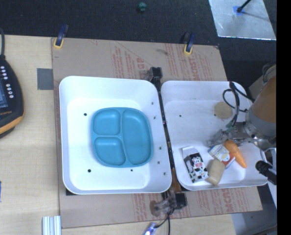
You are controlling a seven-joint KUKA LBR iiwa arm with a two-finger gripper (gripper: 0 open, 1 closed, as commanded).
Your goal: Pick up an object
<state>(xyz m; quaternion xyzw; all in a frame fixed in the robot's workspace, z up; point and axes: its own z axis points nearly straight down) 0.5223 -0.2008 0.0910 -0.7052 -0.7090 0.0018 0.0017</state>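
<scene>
1. Carrot (235,153): orange, tapered, lying in the right bin (194,94) just below and slightly right of the claw (229,133). Its long axis runs diagonally, thick end up-left near the claw, tip down-right toward the bin's near right corner.
2. Claw: positioned low over the right bin's right half, at the end of the grey arm (262,114) that enters from the right. Its state cannot be told; the mechanism is a blurred metallic cluster. No object is seen held.
3. Key relation: the carrot is the closest object to the claw. In my judgement, a short shift down-right, with the grasp set across the carrot's diagonal axis, is what a pick requires.
4. Packet (220,152): small, white with a red patch, just left of the carrot and below-left of the claw. It may touch the carrot; contact is unclear.
5. Cork-like cylinder (215,172): tan, further below-left of the claw, beside a black-and-white card (194,164).
6. Tan disc (223,110): above and slightly left of the claw, apart from it.
7. Left bin (72,131): well to the claw's left, holding a blue divided plate (122,136).
</scene>
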